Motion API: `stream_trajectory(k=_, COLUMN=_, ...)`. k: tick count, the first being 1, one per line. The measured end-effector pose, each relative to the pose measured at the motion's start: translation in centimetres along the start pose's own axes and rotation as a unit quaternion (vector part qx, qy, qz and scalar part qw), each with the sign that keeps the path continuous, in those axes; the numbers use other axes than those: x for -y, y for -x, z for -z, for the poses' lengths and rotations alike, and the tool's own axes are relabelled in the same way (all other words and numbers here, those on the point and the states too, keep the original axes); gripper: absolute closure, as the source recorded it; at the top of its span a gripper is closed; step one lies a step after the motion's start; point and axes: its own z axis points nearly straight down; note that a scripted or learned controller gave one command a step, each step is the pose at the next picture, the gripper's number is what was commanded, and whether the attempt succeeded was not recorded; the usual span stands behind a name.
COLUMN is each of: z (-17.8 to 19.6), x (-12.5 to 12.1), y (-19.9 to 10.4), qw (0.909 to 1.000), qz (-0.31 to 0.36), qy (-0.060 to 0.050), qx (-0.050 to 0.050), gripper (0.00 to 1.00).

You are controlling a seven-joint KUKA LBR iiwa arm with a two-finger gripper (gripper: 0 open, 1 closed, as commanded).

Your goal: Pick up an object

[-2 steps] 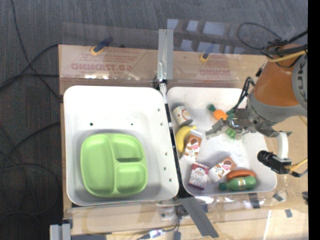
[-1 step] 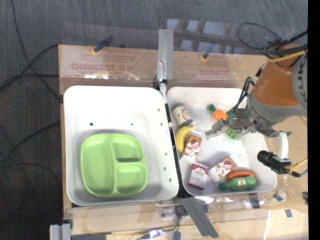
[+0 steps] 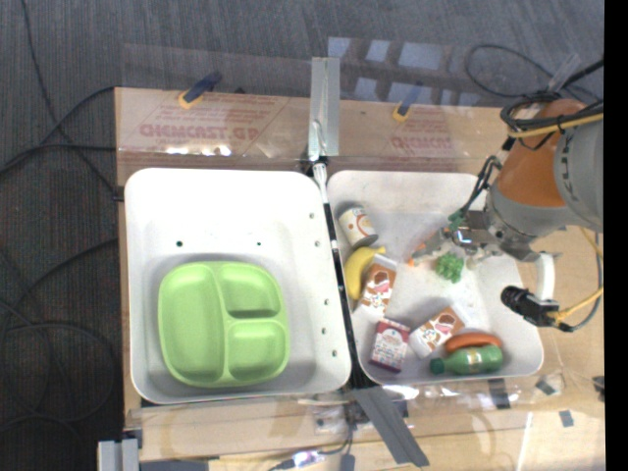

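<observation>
Camera view: the arm [image 3: 549, 180] comes in from the right, and its tool [image 3: 461, 235] sits low in the right bin [image 3: 412, 186], just above a small green leafy thing [image 3: 449, 266], maybe toy broccoli. Can't tell if the tool is wide or narrow; it's too small and dark.

The things to pick are all in the right bin: a little can [image 3: 357, 226], a banana [image 3: 359, 269], three small snack boxes [image 3: 391, 345], a green bottle [image 3: 467, 361] w/ an orange carrot-like thing [image 3: 473, 340] touching it. The left bin [image 3: 157, 204] has a green divided plate [image 3: 224, 322].

What could go wrong: the green thing is tiny and soft-looking, so the tool may close on air or just push it away. A small orange bit [image 3: 420, 257] lies near it and could get bumped. The bin wall is close to the arm, so it could knock it.

Hard to see: the tool tips blend w/ wires, and box labels are too blurry to read.
</observation>
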Motion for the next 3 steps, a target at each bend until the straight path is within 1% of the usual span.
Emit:
stream_trajectory(k=1, z=-2.4, x=-0.1, y=0.3, qw=0.9976, qz=0.069, qy=0.004, qx=0.002, gripper=0.0)
stream_trajectory(k=2, z=-1.4, x=-0.3, y=0.1, qw=0.9975, qz=0.07, qy=0.008, qx=0.001, gripper=1.0)
stream_trajectory(k=3, z=8.9, x=-2.5, y=-6.9, qw=0.9951, qz=0.099, qy=0.001, qx=-0.001, gripper=1.0)
